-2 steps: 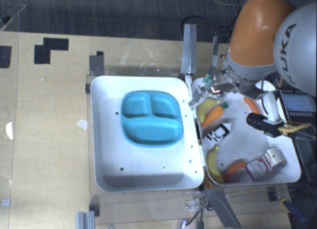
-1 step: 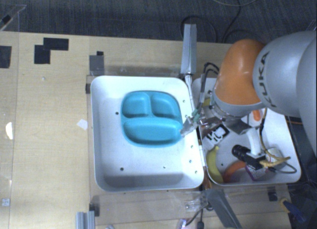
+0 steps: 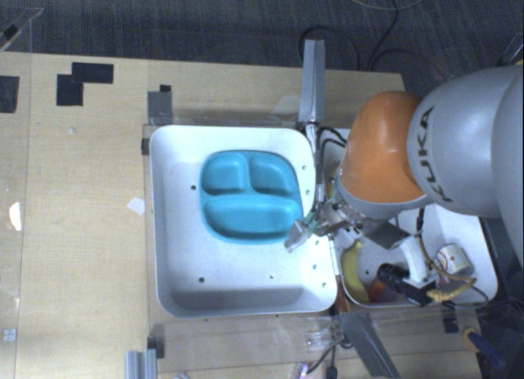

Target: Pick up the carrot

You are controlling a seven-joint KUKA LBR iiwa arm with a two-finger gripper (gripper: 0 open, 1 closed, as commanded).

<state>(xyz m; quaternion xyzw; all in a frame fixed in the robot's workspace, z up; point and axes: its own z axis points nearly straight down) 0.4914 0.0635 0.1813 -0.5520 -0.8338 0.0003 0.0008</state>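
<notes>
My gripper (image 3: 304, 232) hangs over the right rim of the left bin (image 3: 176, 287), just at the lower right corner of a blue divided plate (image 3: 248, 196). A faint greenish speck shows at the gripper's tip, too small to identify. In the right bin (image 3: 483, 275), mostly hidden under the arm, I see a small reddish-orange thing (image 3: 377, 291) beside a yellow curved thing (image 3: 352, 267). The reddish-orange piece may be the carrot, but too little of it shows to tell.
The blue plate has three compartments and lies in the upper middle of the left bin. The arm's orange band and grey wrist cover most of the right bin. A metal post (image 3: 311, 83) stands behind the bins.
</notes>
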